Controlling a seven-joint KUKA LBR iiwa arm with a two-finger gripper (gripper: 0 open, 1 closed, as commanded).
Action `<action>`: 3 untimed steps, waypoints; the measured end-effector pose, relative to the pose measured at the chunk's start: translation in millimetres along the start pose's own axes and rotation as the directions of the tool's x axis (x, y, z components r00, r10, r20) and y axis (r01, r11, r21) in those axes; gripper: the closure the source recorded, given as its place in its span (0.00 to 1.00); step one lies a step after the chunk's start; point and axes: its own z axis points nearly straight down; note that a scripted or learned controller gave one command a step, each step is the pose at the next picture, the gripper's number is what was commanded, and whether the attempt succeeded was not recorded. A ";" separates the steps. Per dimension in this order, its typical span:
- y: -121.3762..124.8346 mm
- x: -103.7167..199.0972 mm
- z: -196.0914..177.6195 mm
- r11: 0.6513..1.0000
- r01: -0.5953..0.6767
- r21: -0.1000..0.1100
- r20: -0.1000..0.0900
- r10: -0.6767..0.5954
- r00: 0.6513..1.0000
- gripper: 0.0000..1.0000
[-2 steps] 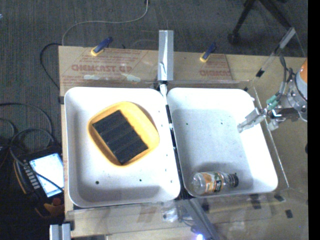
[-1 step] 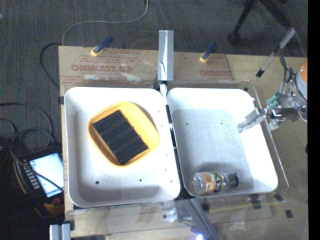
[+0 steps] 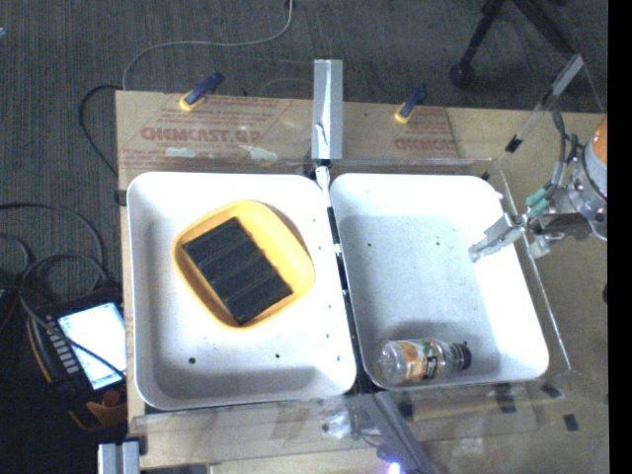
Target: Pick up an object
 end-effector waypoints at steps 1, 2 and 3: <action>0.0 0.0 0.0 1.000 0.000 0.000 0.000 0.000 1.000 0.00; 0.0 0.0 0.0 1.000 0.000 0.000 0.000 0.000 1.000 0.00; 0.0 0.0 0.0 1.000 0.000 0.000 0.000 0.000 1.000 0.00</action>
